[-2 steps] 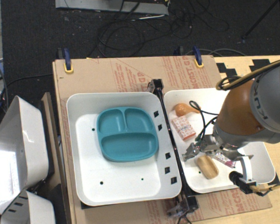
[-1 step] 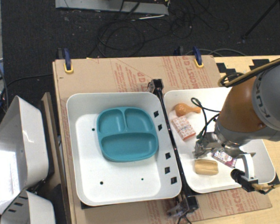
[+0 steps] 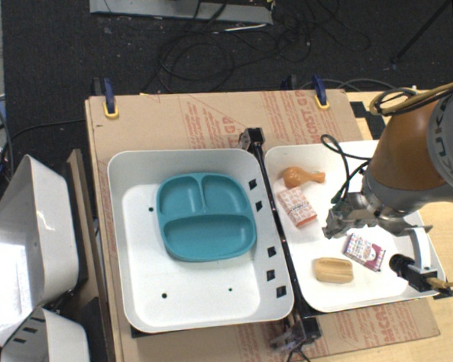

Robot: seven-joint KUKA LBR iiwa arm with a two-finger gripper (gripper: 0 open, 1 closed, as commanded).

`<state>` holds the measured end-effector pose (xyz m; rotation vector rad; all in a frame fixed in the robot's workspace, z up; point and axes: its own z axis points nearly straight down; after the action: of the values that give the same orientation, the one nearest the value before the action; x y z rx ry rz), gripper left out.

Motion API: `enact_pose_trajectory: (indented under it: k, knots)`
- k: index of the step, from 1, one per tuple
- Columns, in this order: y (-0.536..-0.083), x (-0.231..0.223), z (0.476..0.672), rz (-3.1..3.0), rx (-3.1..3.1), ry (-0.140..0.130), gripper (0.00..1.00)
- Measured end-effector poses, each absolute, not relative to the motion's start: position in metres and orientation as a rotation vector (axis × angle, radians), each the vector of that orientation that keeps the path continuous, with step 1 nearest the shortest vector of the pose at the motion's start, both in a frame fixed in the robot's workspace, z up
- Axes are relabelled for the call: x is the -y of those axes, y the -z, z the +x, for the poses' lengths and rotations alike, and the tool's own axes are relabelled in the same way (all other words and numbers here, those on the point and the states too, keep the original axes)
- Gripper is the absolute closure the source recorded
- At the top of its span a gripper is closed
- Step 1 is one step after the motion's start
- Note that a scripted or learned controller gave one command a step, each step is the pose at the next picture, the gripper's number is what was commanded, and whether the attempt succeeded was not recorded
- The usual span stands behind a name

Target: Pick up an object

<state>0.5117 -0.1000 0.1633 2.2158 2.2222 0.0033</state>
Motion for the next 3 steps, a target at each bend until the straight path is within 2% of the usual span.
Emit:
enact_pose_trajectory:
  k: [1,2,3]
  knots:
    - [-0.212,0.09,0.513,2.215,-2.224,-0.004,1.0]
    - [-0.213,0.09,0.513,2.218,-2.224,0.0,1.0]
    - [-0.208,0.042,0.511,2.218,-2.228,0.0,1.0]
